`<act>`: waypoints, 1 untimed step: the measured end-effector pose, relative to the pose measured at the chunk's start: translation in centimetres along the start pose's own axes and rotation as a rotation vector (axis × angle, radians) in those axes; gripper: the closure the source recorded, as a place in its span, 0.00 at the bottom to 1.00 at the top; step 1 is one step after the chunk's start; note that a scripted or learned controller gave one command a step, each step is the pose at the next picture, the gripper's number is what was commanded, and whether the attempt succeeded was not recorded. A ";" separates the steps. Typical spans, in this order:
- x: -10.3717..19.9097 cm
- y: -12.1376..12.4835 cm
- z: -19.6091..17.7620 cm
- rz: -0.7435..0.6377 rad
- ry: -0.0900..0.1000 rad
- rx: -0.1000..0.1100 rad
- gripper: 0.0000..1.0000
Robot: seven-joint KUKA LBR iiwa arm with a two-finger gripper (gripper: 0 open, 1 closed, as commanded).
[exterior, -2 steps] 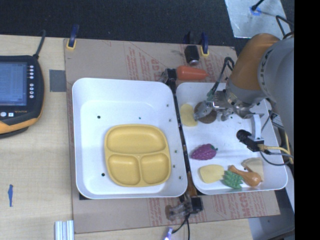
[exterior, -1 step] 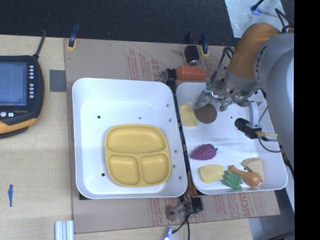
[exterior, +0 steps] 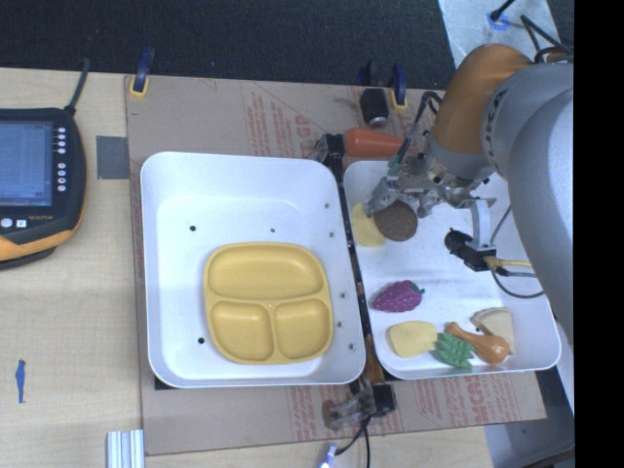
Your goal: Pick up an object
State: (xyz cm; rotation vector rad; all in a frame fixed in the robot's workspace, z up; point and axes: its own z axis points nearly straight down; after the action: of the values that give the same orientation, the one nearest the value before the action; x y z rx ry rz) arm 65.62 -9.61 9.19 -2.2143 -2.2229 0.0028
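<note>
My gripper (exterior: 398, 201) hangs low over the far left corner of the right bin (exterior: 531, 364), under the grey arm and its orange band (exterior: 483, 81). Directly below and touching it in the image is a brown round object (exterior: 396, 223), with a pale yellow piece (exterior: 367, 228) beside it on the left. Whether the brown object is gripped is hidden by the wrist. Further forward in this bin lie purple grapes (exterior: 397, 296), a yellow food piece (exterior: 412, 337), a green item (exterior: 451, 351), a brown drumstick (exterior: 484, 343) and a bread slice (exterior: 494, 319).
The left bin (exterior: 175, 193) holds a yellow divided plate (exterior: 268, 300). An orange-red object (exterior: 370, 143) lies just behind the bins. A black part with a cable (exterior: 468, 250) hangs from the arm over the right bin. A teach pendant (exterior: 34, 178) lies far left.
</note>
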 end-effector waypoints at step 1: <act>-0.9 0.0 0.0 0.001 -0.001 -0.002 0.00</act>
State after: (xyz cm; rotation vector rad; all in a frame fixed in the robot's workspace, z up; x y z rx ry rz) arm 65.64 -10.48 9.20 -2.2174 -2.2234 0.0021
